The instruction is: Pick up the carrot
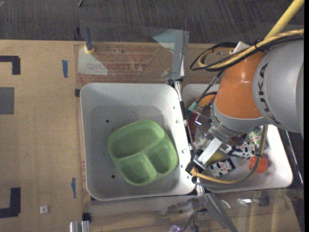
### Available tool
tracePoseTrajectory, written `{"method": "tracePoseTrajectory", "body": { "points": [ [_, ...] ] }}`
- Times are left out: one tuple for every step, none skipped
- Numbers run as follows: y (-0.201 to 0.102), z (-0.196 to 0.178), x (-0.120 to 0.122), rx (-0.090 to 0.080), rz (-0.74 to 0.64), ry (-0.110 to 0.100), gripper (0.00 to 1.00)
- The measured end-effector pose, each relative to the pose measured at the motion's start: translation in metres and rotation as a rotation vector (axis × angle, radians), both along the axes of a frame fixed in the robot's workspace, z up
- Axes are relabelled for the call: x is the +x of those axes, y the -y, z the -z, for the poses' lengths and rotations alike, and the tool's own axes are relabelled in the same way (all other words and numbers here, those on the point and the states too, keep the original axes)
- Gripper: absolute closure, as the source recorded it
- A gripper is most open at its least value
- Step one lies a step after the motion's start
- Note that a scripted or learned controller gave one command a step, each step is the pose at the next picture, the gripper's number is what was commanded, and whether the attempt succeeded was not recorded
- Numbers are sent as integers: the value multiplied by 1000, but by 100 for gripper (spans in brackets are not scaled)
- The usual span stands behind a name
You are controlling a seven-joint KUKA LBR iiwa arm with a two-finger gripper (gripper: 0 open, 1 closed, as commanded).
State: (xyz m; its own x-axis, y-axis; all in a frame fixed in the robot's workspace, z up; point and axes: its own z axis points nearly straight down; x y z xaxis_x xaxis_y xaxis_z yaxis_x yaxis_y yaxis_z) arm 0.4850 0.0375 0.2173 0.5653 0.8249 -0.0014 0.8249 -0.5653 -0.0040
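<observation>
From above, at a slant: a brown worktop [38, 129] carrying two shallow white bins side by side, the left bin [91, 105] and the right bin [282, 178]. In the left bin, one green plate [141, 151] with three compartments, lying flat near the middle. Just beyond that bin's far edge, one flat cardboard sheet [125, 64]. On the worktop, three short strips of blue tape [65, 68]. Over the right bin, reaching in from the right, the grey arm with its orange band [239, 95], hiding most of that bin's floor. Below the wrist, the tool [226, 146], low over the left half of the right bin; apart or together, cannot tell. In the near right part of the right bin, one carrot [261, 165], showing as a small orange stub beside the arm's edge and apart from the tool; long axis and pointing direction too hidden to tell. Around it, two black-and-white patterned pieces [222, 167], one just right of the tool and one nearer, left of the carrot. At the bin's far left, one dark red thing [195, 122], partly covered.
</observation>
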Motion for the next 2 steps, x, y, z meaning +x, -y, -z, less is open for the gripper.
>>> {"method": "tracePoseTrajectory", "body": {
  "points": [
    [12, -41, 20, -1, -389, 5, 100],
    [8, -14, 14, 3, -1157, 4, 100]
  ]
}}
